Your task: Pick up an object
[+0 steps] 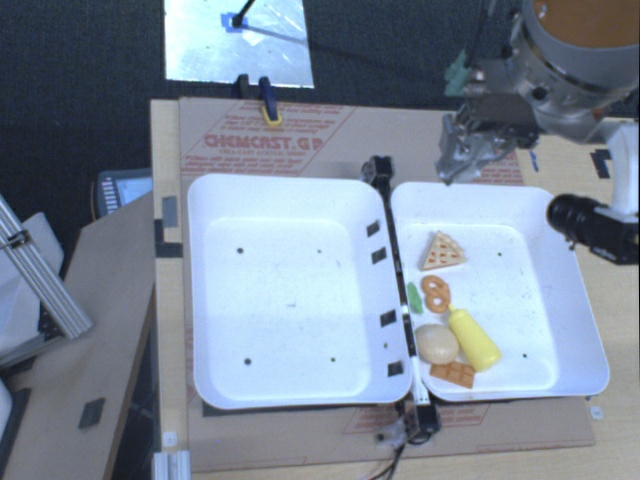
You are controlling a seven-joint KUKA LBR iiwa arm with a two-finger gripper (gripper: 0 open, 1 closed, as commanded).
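The right bin holds several toy foods near its left wall: a pizza slice, a pretzel, a small green piece, a yellow bottle, a beige bun and an orange waffle piece. My gripper hangs above the far edge of the right bin, up and behind the pizza slice, with nothing visibly held.
The left bin lies beside the right one, joined by a black-clipped divider. A shiny metal plate lies at the back. Cardboard lines the bench under the bins.
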